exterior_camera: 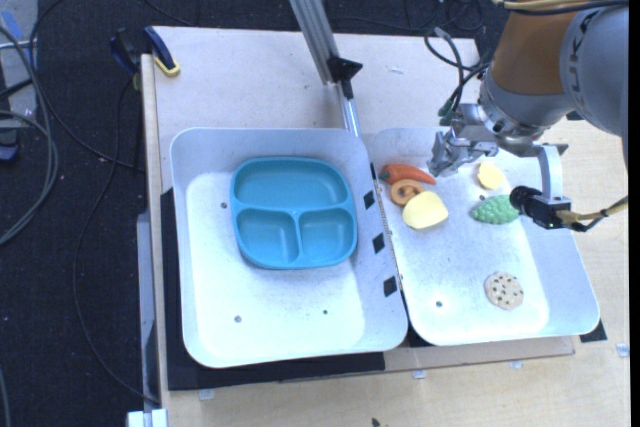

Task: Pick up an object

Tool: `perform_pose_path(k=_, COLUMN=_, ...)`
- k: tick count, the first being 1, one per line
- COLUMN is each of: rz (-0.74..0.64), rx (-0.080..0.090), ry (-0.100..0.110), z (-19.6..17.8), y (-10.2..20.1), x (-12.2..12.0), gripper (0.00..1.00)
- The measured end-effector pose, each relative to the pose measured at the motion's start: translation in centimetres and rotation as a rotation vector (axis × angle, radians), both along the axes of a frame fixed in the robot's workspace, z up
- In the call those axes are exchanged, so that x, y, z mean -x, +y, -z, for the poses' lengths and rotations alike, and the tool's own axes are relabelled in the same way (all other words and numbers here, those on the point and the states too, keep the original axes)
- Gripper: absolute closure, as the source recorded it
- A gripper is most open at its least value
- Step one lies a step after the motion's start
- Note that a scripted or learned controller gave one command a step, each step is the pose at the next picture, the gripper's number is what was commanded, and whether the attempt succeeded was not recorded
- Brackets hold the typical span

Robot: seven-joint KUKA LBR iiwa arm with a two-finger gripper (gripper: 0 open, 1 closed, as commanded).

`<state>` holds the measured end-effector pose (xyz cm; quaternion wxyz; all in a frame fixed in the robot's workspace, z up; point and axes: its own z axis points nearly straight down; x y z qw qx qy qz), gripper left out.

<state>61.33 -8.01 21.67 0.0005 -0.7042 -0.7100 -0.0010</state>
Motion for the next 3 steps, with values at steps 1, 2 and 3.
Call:
perform_pose_path(k=1, rz=0.001, rx=0.0, ry=0.001, z=-0.6, y=4.5, x=0.6, gripper=1.0)
perform_pose_path(k=2, rz=0.0, rx=0.0, ry=0.0, z=-1.3, y=9.7, x=0.9, gripper=1.0)
perform_pose_path(k=3, rz=-0.001, rx=0.0, ry=0.0, z=-2.3, y=15.2, x=2.2, gripper=1.0)
